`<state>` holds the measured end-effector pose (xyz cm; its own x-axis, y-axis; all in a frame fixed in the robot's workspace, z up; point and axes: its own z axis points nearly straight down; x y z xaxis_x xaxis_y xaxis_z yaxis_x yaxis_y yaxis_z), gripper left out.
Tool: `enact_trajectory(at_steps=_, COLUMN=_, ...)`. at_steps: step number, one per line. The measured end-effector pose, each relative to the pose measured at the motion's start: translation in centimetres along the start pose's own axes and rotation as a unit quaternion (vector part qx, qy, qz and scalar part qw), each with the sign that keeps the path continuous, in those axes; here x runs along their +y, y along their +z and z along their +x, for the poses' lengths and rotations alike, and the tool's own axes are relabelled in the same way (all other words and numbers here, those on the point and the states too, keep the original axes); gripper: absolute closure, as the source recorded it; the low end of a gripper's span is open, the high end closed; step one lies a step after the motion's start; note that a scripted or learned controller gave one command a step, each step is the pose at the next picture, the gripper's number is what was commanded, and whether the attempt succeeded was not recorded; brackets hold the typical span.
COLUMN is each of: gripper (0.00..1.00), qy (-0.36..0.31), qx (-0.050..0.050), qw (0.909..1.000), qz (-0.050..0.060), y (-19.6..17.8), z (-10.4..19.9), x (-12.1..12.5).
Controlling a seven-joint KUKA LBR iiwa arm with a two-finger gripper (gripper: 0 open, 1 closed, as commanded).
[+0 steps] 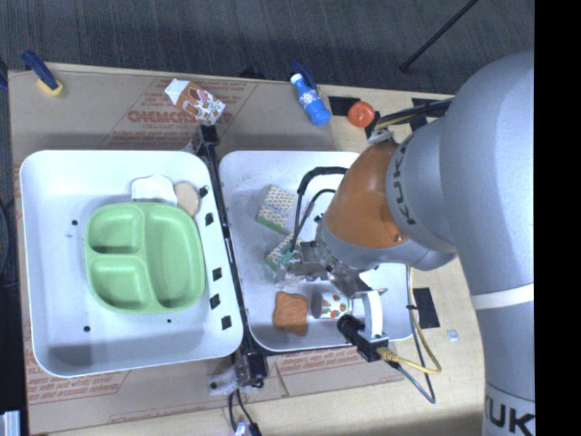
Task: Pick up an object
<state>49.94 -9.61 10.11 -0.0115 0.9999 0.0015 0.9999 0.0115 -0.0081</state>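
- Left bin (36, 243): green divided plate (145, 257).
- Right bin (245, 180): green-white packet (275, 209); brown spongy block (290, 312) near the front wall.
- Tool (304, 262): low over the right bin, above the block; opening cannot be told.

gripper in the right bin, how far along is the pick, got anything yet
Done: the arm has reached into the right bin, with the gripper low by the green-and-white packet. In hand: nothing visibly between its fingers. Left: grasp and lift; the brown sponge-like block lies on the bin floor.
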Motion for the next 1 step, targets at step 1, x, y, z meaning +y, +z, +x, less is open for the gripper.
enact_trajectory(at_steps=1, gripper=1.0, qy=0.003, qx=-0.001, qw=1.0, qz=-0.004, y=-11.82, z=2.57, x=-2.3)
